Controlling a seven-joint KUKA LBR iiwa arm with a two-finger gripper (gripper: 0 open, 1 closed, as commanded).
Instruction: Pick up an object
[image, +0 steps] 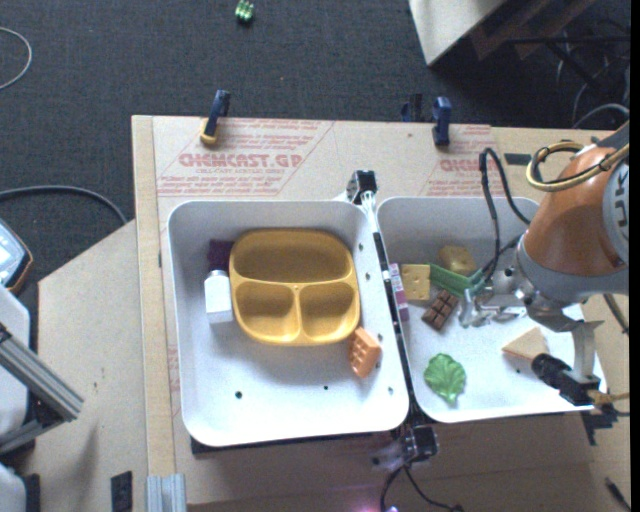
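The gripper (478, 308) hung low in the right bin (480, 400), beside the brown block (439, 313). Whether its fingers gripped anything, I could not tell. Nothing was visibly lifted yet.

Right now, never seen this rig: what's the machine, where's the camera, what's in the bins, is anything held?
One camera looks down at a slant on a bench with two shallow white bins side by side. The grey and orange arm reaching in from the right is a robot arm. Its gripper is down in the right bin, among the items there.

The left bin holds a yellow tray with compartments, a small white bottle beside it, a dark purple item behind the bottle, and an orange block.

The right bin holds a green leaf, a brown chocolate piece, a yellow block, a tan round piece and a pale wedge.

Whether anything is held cannot be told from here.
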